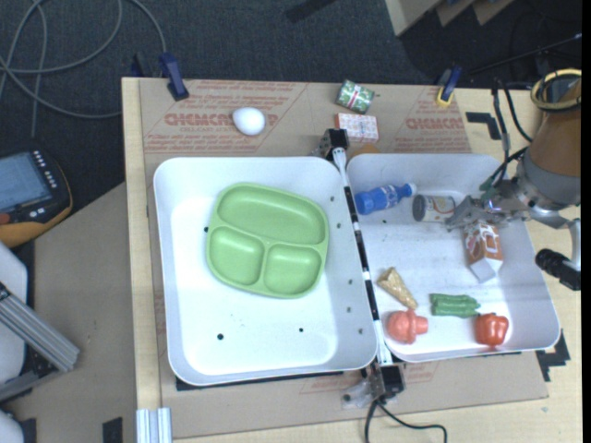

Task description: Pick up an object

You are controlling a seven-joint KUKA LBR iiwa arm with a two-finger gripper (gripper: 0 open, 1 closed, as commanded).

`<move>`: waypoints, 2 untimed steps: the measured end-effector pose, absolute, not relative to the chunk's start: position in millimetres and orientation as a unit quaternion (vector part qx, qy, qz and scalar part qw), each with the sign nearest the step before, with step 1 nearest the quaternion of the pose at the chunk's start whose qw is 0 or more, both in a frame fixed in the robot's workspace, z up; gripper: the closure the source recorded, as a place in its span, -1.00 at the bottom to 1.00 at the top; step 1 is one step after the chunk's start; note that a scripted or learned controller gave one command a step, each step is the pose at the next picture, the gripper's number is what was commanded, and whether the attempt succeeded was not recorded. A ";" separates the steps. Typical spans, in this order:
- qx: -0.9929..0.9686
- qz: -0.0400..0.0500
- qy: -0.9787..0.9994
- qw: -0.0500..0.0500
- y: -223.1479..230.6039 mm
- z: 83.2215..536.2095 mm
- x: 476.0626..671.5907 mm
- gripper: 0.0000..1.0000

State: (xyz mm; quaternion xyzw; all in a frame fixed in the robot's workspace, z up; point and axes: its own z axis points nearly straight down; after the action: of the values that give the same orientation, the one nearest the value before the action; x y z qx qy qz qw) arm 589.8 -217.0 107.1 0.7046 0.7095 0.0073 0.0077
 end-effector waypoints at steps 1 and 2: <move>0.704 0.009 0.710 0.010 -216.2 102.6 586.9 -1.00; 0.703 0.011 0.711 0.011 -217.1 100.6 575.7 -1.00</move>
State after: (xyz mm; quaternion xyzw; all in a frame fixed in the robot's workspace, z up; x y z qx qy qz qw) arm 575.7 -217.1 100.6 0.7031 0.7109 0.0111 0.0107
